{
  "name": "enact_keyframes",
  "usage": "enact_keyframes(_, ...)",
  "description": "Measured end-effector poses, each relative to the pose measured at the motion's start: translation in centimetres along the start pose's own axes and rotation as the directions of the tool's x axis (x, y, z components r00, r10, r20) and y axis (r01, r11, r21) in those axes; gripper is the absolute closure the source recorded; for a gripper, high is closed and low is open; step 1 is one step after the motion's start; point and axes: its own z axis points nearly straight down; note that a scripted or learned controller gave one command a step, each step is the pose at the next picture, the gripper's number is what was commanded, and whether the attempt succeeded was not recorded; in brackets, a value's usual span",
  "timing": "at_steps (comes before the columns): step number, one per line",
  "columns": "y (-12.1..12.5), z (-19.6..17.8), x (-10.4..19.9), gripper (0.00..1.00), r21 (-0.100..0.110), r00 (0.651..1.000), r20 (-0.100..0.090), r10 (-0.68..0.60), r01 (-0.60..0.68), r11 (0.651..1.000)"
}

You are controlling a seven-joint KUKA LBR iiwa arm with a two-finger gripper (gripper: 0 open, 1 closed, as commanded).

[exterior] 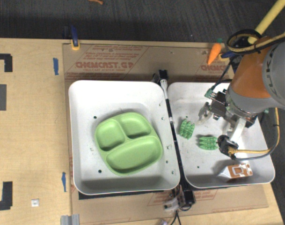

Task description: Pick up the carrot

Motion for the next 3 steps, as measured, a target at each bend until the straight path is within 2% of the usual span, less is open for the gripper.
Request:
enact_keyframes(1, 3.3, 3.5, -5.7, 0.00, 0.002, 0.985, 0.000, -0.174, 0.174, 0.985)
enact_keyframes(2, -3.7, 3.2, -5.0, 0.00, 0.003, 0.993, -0.001, -0.122, 0.122, 0.993)
enact_keyframes(3, -3.6, 2.2, -5.0, 1.00, 0.000, 0.993, -0.001, -0.121, 0.121, 0.993)
